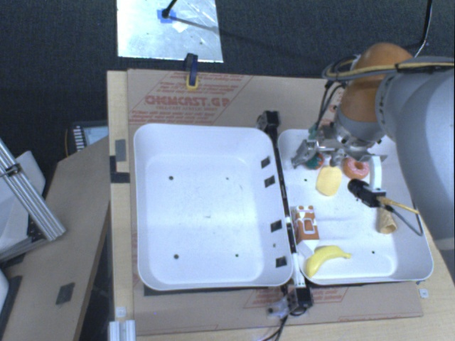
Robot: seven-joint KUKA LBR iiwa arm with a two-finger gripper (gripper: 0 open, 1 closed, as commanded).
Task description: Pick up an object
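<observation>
The gripper (313, 153) hangs over the right bin (412, 261), just above a pale yellow lemon-like toy (328, 181); whether its fingers are parted cannot be told. The toy looks light, smooth and probably rigid (apt to slip), so its narrower middle seems the best place to pinch.

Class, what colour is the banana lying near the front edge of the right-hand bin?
Yellow. The banana shows best in the camera view, near the bin's front left corner.

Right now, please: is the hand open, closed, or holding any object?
Hand: cannot be told; it is low over the far end of the right shallow white bin, above the pale yellow rounded toy.
</observation>
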